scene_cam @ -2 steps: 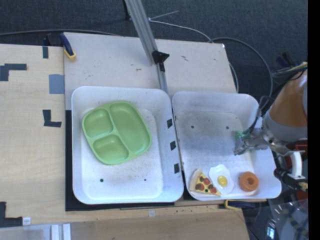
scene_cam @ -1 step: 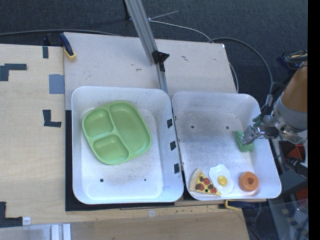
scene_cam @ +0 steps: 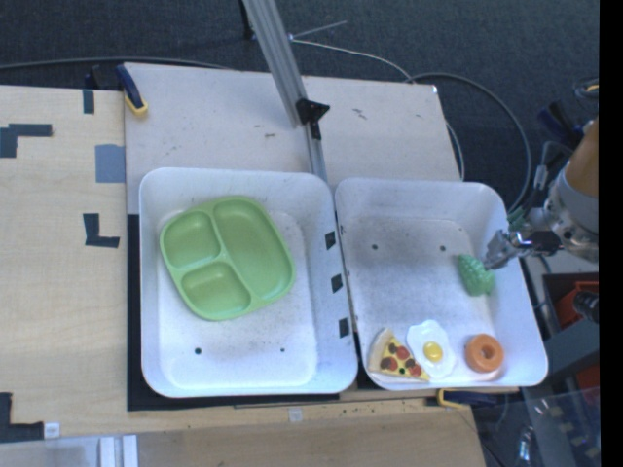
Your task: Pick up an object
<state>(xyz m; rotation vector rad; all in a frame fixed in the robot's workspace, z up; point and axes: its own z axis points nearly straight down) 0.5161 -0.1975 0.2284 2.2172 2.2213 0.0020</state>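
Observation:
The right bin (scene_cam: 409,212) holds a small green toy (scene_cam: 476,276) near its right wall, plus a pizza slice (scene_cam: 397,355), a fried egg (scene_cam: 430,344) and an orange donut (scene_cam: 484,352) along its front edge. My gripper (scene_cam: 500,249) hangs at the bin's right wall, just above and to the right of the green toy, close to touching it. The arm reaches in from the right edge of the view.
A green divided plate (scene_cam: 226,256) lies in the left bin (scene_cam: 165,358). A metal pole (scene_cam: 277,47) slants over the bench behind the bins. Cables run across the dark floor at the back right.

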